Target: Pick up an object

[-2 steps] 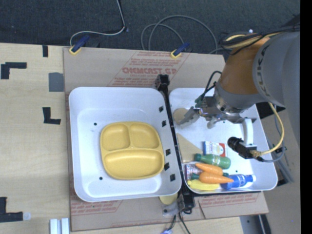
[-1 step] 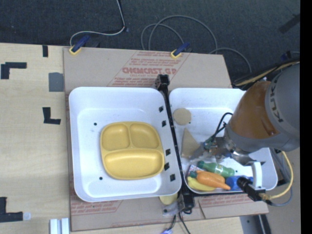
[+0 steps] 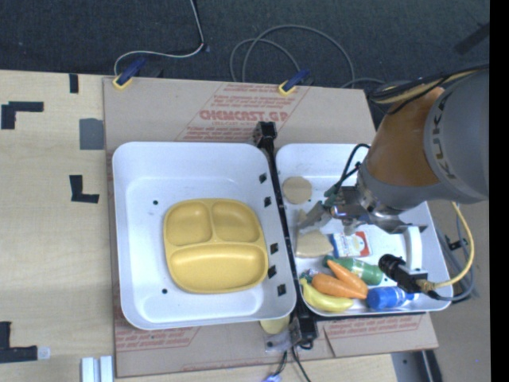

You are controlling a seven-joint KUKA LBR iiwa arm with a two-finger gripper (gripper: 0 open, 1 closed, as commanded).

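gripper (image 3: 322,213) above beige block (image 3: 312,246), apart

Grey arm (image 3: 465,134) with orange band (image 3: 402,146), yellow cable (image 3: 464,249).

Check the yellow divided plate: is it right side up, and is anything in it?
Right side up and empty: the yellow divided plate shows three bare hollow compartments, lying in the left bin.

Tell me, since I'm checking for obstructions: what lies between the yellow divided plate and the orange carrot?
In the camera view, the black divider between the two white bins lies between the yellow divided plate and the orange carrot.
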